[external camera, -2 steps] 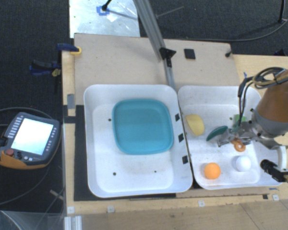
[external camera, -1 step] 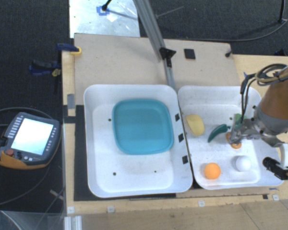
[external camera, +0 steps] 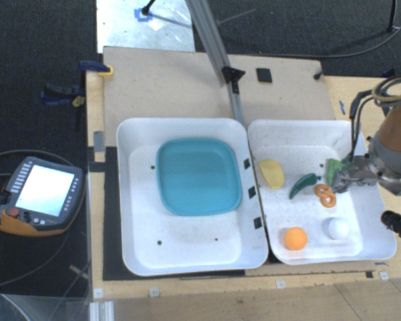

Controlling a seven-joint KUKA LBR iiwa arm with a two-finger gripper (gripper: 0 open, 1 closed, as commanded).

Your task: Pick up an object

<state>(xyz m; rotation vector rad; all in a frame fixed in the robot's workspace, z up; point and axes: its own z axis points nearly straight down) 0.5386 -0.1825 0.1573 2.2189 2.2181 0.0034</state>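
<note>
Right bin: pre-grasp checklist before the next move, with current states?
1. Targets present in the right bin: ok. Yellow piece, green pepper, orange ring, orange ball and white ball all lie inside.
2. Claw over the bin: ok, at the ring's right side.
3. Claw opening: cannot tell.
4. Anything already held: cannot tell; the ring lies right at the claw tip.
5. Spacing around the ring: not ok; the pepper's tip lies close on its left.
6. Left bin: ok; the teal plate lies flat, well away from the claw.
</note>
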